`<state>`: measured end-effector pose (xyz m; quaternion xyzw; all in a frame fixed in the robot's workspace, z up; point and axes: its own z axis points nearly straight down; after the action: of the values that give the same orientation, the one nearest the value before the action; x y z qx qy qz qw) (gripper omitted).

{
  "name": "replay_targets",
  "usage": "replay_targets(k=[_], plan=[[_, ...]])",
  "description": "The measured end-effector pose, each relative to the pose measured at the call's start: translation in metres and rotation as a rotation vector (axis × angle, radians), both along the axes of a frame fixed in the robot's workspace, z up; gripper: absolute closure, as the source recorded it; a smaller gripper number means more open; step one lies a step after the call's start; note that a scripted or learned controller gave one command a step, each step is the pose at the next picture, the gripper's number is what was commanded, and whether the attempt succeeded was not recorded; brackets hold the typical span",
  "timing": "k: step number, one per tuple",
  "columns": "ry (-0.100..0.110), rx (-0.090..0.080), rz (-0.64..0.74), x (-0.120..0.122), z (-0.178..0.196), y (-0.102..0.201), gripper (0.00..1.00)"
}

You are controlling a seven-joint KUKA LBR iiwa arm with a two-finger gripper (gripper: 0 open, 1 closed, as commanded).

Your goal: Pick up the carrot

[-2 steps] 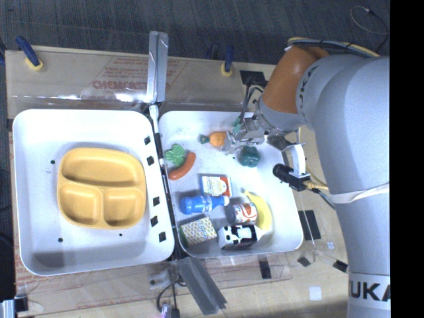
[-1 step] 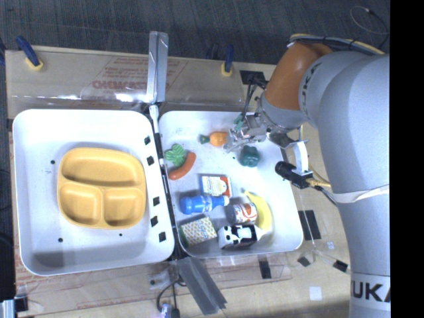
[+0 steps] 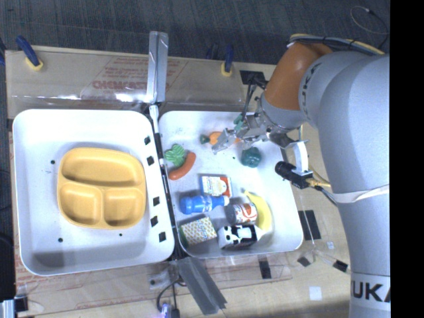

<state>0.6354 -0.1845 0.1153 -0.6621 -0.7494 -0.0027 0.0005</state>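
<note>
Lying in the right bin, the carrot is seen by its left wall, touching a green toy. End effector is lowered near an orange piece; opening cannot be told.

Two bins sit side by side on the tabletop. The left bin holds a divided tray. In the right bin, the carrot lies by the left wall, the gripper hovers at the back, and a bottle, box, can and banana cluster toward the front.
</note>
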Motion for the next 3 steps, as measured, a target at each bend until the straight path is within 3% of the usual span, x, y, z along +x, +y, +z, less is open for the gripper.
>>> replay_targets(k=[1, 2, 3], plan=[[-0.001, 0.0, 0.004, 0.001, 0.01, 0.0, 1.0], [-0.001, -0.001, 0.004, 0.001, 0.01, 0.0, 0.0], [0.006, -0.004, -0.011, 0.021, -0.023, 0.015, 0.0]])
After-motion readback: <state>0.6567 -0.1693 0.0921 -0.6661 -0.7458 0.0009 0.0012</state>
